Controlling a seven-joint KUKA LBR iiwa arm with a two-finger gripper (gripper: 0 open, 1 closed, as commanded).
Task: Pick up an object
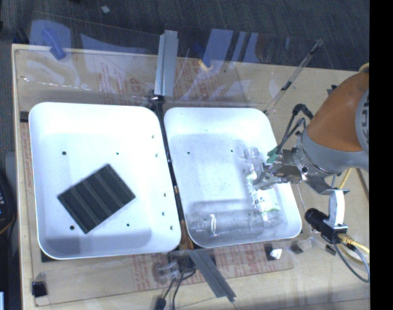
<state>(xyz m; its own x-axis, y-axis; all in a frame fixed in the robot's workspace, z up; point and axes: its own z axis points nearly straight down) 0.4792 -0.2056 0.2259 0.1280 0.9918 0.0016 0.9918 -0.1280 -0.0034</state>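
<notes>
So here's what we've got. Two shallow white bins sit side by side on the table (351, 283). The left bin (48, 134) has a dark ribbed rectangular pad (96, 197) lying flat and turned at an angle, sitting toward 7 o'clock of that bin's floor, apart from the walls.

The right bin (196, 128) is where the action is. We see two clear plastic bottles in there. One clear bottle (231, 223) lies on its side along the 6 o'clock wall of the bin, running roughly 9 to 3. The other, a clear bottle with a green-and-white label (259, 189), lies along the 3 o'clock side, running roughly 12 to 6, and its lower end looks like it's touching or just beside the first bottle's right end. Both are hard to make out against the white, being see-through.

The arm (338, 124) comes in from 3 o'clock, orange band and grey wrist over the bin's right rim. The pincer (273, 172) is down at the labelled bottle, right at its upper half. Honestly we can't tell whether the pincer is spread or pressed together, or whether it's actually got the bottle; the metal bits and the clear plastic blur together there.
</notes>
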